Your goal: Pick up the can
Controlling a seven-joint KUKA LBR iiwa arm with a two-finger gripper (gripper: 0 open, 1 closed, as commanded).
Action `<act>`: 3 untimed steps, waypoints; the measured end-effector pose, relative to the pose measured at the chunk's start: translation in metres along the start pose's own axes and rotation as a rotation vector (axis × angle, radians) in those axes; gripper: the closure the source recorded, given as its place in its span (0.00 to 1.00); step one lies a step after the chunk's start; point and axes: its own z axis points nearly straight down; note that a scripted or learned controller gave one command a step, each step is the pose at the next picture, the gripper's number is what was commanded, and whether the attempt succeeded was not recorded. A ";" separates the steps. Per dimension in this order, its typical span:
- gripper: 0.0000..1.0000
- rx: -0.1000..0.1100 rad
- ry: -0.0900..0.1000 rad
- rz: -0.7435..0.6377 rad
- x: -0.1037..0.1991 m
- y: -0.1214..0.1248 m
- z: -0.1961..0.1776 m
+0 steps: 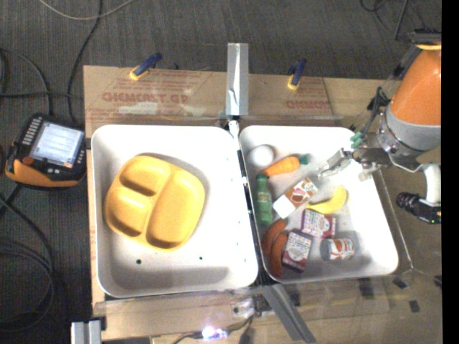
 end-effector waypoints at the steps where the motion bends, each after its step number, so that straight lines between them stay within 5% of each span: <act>1: 0.00 0.000 0.001 -0.208 0.026 -0.021 0.105; 2: 0.00 -0.024 -0.007 -0.177 0.014 0.001 0.135; 3: 0.00 -0.003 -0.001 -0.006 -0.021 0.060 0.128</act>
